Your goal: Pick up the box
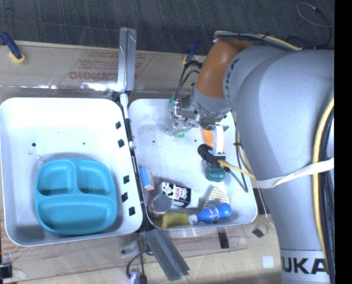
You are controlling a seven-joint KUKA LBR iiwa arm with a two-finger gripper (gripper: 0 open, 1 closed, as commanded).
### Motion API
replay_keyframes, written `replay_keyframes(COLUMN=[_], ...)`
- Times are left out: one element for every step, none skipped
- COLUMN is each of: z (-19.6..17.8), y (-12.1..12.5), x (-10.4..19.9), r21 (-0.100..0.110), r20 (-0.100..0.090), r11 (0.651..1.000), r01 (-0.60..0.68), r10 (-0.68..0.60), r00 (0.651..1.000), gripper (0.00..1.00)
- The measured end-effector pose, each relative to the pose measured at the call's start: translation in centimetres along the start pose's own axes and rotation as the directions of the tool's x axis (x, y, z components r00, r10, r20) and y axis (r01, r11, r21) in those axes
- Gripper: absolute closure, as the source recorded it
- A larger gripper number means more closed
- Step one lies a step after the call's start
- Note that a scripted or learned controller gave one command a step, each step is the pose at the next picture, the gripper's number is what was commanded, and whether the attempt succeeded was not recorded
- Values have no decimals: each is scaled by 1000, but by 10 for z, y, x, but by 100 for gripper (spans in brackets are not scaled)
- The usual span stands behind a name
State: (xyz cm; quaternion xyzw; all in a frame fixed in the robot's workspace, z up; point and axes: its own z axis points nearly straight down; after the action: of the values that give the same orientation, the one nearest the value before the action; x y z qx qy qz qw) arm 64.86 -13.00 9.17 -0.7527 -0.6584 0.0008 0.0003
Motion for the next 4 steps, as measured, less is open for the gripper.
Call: replay_keyframes(z=[-1, 1, 0, -10], y=[3, -4, 3, 3], x=[40, 32, 36, 38], r21=[-1, 5, 2, 6], r20=[-1, 0, -1, 0], r11=[972, 939, 784, 790], r01=[-234, -343, -620, -613], r10=[234, 343, 620, 613], r00=[972, 939, 784, 790], gripper=[100, 100, 100, 100])
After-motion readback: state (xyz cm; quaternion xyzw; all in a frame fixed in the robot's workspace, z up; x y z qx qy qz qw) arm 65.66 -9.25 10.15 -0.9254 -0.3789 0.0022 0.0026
